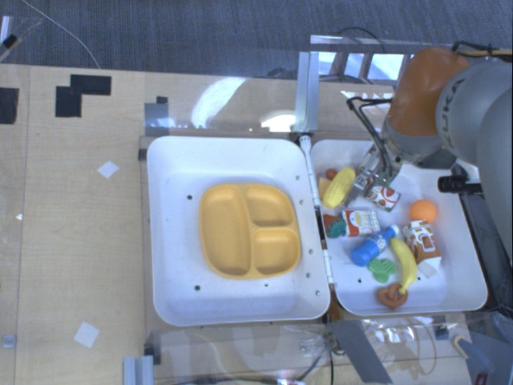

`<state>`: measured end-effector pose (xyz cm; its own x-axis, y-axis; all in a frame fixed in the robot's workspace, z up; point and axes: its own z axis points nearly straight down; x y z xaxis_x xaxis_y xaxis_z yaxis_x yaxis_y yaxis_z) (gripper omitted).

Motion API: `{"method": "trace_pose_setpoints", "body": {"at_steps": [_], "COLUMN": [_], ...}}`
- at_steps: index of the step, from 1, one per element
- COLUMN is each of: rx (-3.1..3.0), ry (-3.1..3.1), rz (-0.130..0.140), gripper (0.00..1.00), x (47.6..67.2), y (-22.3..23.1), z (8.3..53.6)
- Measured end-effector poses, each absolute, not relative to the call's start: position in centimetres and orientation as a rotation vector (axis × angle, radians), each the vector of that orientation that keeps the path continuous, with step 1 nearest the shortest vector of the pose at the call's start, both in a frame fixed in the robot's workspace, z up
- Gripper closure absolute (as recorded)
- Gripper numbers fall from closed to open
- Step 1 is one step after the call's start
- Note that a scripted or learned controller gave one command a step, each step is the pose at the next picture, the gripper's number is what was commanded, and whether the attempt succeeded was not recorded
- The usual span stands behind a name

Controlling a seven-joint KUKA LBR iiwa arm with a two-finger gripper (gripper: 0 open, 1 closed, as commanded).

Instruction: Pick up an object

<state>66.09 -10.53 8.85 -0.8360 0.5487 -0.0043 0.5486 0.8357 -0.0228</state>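
The toys lay crowded in the right bin [473,295], right of centre in the frame: a corn cob [339,185] at its upper left, a small carton [361,221] below that, a blue bottle [370,249], a banana [405,261], an orange ball [423,211] and a brown piece [392,296] near the lower rim. The claw [370,176] hung low just beside the corn cob, above a small red-and-white item [385,198]; whether it was wide or narrow could not be told. The left bin [172,239] held a yellow divided tray [248,229] at its middle, with bare white floor all round. The pale wooden surface [72,239] stretched open to the left, with black marks [78,93] at upper left and dark carpet [200,14] along the top.
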Motion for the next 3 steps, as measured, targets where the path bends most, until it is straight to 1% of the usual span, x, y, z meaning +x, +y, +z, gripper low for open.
{"method": "trace_pose_setpoints", "body": {"at_steps": [1,2,3], "rx": [-0.446,-0.582,-0.931], "ry": [-3.117,-3.078,-2.996], "rz": [0.001,-0.006,0.005], "gripper": [0.0,0.0,0.0], "x": [65.8,66.2,66.0], "y": [-12.2,-12.0,-10.4], "z": [8.8,8.8,8.8]}}
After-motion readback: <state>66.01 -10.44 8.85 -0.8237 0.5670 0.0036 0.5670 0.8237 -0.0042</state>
